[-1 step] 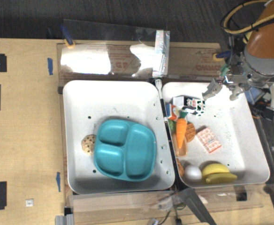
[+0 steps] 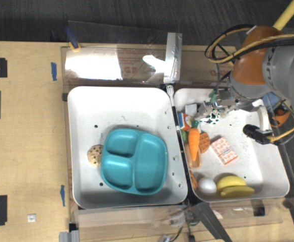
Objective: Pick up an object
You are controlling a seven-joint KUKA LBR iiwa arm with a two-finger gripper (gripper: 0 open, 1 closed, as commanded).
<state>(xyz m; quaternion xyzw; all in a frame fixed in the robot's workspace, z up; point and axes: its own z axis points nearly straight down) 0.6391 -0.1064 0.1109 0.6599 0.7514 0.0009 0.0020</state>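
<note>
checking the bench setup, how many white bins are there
2. The left bin holds a teal divided plate with a cookie beside it. The right bin holds the toy food, with the gripper over its far end.

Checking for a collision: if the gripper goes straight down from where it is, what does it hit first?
Probably the bare floor of the right bin near its back-left corner. The gripper hangs beyond the carrot, which lies nearer the camera. Depth is unclear from this slanted view.
</note>
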